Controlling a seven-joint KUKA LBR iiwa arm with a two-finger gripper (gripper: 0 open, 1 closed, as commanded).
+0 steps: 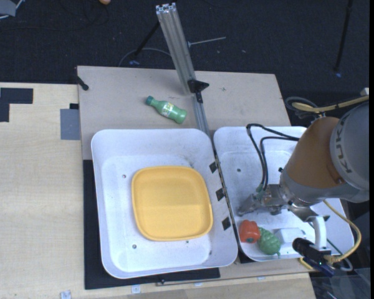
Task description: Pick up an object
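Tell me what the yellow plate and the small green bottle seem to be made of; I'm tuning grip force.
The yellow plate looks like molded plastic: one uniform color, matte, softly rounded rim, no glaze glints. The green bottle, lying on the bench behind the bins, looks like plastic too, with a pale label band; it is too small to be sure.

Dim workshop seen from above
Dark floor (pixel 268 30) strewn with cables; pale wooden tabletop (pixel 31 198) beside a beige board (pixel 243 98)
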